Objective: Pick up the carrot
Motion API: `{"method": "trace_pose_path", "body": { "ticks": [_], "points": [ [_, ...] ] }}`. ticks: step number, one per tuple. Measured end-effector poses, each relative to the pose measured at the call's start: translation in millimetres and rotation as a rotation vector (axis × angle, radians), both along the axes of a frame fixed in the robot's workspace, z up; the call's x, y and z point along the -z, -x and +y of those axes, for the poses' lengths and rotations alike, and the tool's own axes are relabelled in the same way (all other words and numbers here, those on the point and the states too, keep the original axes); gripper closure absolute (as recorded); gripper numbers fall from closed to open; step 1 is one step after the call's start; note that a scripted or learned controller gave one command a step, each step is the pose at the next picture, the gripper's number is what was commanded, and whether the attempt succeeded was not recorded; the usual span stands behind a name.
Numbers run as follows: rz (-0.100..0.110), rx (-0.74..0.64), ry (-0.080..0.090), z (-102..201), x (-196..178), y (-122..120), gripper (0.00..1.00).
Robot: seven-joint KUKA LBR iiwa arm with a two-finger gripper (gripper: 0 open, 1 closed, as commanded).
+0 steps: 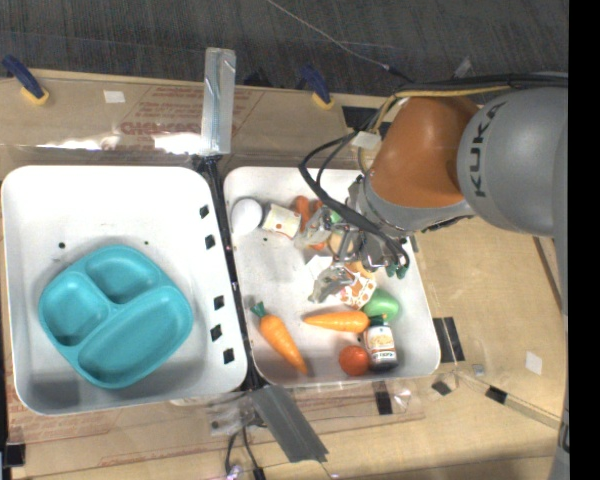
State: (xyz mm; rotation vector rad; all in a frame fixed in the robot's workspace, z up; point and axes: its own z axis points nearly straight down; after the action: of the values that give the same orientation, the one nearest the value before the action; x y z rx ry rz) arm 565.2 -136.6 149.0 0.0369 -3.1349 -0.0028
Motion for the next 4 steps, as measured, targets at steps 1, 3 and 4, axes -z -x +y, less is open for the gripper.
{"method": "trace_pose_path", "body": {
  "ticks": [1, 3, 4],
  "points": [
    [-0.004, -0.110, 0.000, 32, 59, 56, 0.00],
    [-0.019, -0.163, 0.004, 64, -98, 57, 1.00],
    [-0.010, -0.457, 0.002, 25, -92, 18, 1.00]
  ]
}}
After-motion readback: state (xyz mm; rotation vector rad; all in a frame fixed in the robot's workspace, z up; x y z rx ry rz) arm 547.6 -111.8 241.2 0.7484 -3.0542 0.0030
